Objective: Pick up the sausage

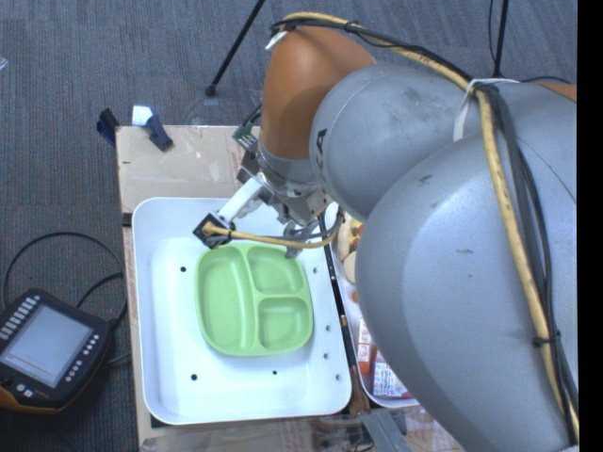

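Jaws first: honestly can't tell whether they're open or shut from this angle. The gripper [268,217] hangs over the top edge of the left bin [155,281], just above centre of the frame, with nothing visibly held.

The sausage: I can't pick it out. The big grey arm [452,234] covers nearly all of the right bin [363,389]. Only a thin strip of that bin peeks out along the arm's left side, with a few pale and reddish bits I can't identify.

A green three-compartment plate [254,299] lies flat in the middle of the left bin, with the gripper right by its upper rim. A yellow cable [283,241] runs across that rim. A handheld control pad [47,347] with a screen sits on the carpet at the lower left.
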Robot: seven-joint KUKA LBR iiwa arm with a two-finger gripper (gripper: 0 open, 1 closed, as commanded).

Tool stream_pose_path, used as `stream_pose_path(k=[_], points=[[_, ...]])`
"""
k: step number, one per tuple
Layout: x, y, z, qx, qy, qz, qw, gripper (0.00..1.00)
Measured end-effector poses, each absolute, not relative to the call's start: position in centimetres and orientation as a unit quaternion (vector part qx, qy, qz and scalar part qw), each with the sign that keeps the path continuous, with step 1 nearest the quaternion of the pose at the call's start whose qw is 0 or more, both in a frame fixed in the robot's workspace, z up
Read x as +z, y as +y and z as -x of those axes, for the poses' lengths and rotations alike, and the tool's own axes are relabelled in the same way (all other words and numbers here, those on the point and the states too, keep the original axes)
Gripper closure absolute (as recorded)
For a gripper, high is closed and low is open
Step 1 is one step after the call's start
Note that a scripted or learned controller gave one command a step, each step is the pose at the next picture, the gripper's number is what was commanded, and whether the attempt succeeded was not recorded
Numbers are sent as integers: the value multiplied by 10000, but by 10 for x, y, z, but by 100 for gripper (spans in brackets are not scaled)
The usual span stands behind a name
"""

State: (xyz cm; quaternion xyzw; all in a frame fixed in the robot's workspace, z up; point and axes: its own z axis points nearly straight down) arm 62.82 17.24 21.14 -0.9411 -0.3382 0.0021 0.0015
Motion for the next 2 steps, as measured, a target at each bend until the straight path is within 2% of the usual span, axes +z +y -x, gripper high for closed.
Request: stream_pose_path(k=[1, 2], points=[[117, 155, -519, 46, -3103, 9506, 14, 0], [214, 213, -545, 18, -1778, 9841, 3, 0]])
